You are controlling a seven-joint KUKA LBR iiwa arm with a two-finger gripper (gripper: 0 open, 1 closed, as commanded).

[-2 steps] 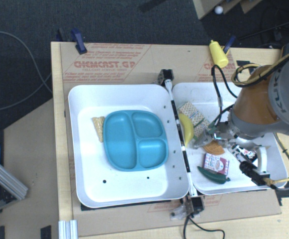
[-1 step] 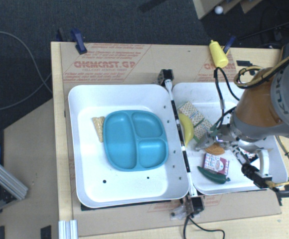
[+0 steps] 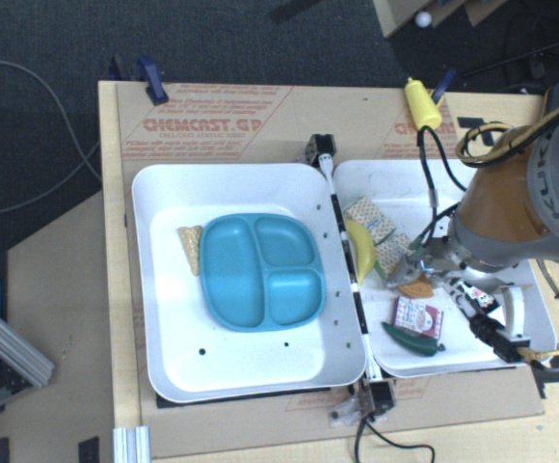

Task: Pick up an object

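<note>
In the right bin [image 3: 472, 355], my gripper [image 3: 416, 266] reaches down from the orange-banded wrist at the right. Its tip is among a cluster of objects: a yellow banana [image 3: 360, 246] at the bin's left wall, a patterned cracker-like piece [image 3: 371, 219], a greyish block [image 3: 392, 252] and a small orange-brown piece [image 3: 416, 287] right under the tip. A maroon and white box [image 3: 418, 318] and a dark green pepper [image 3: 412, 342] lie nearer the front. Nothing is visibly lifted.
The left bin [image 3: 164, 355] holds a blue divided plate [image 3: 260, 270] with a tan waffle-like piece [image 3: 190, 246] at its left edge. A black clamp bar [image 3: 342, 249] runs between the bins. Cables and a yellow handle [image 3: 421, 104] lie behind the right bin.
</note>
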